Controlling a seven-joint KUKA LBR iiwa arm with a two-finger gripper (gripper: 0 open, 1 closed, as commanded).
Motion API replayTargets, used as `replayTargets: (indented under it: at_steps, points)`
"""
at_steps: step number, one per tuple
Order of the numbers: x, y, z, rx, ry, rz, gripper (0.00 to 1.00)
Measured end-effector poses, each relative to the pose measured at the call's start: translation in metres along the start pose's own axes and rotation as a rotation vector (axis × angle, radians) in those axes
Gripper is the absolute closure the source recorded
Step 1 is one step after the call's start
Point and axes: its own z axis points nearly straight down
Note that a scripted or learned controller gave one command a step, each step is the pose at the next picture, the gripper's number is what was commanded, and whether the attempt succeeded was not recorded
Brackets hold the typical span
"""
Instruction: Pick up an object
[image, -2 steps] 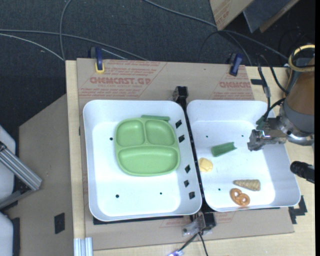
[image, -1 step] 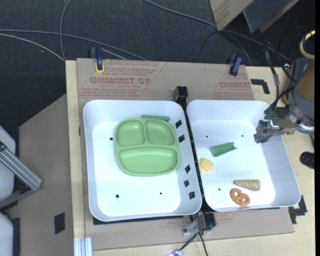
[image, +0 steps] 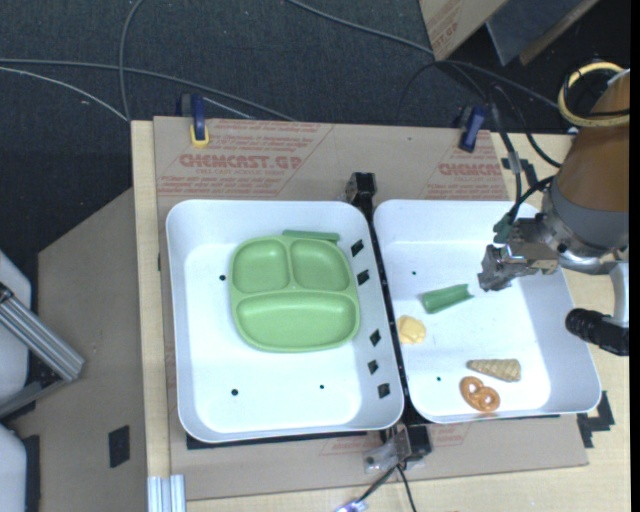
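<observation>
Right bin (image: 560, 330): pincer (image: 493, 280) just beside green block (image: 445, 297).

two bins sit side by side on the bench (image: 150, 300), touching along their inner walls. the left bin (image: 200, 390) holds a divided tray (image: 294, 293) near its middle. in the right bin (image: 560, 380), a wedge-shaped piece (image: 445, 297) lies just left of the gripper (image: 492, 281); a small round piece (image: 411, 329) lies nearer the divider, a cone (image: 496, 369) and a pretzel (image: 481, 394) toward the front.
</observation>
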Motion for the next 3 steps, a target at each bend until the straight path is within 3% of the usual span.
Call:
replayTargets:
  at_steps: [1, 3]
  points:
    - [0.051, -0.009, 0.000, 0.001, 0.001, -0.001, 1.00]
    - [0.161, -0.002, 0.021, -0.001, 0.000, -0.002, 1.00]
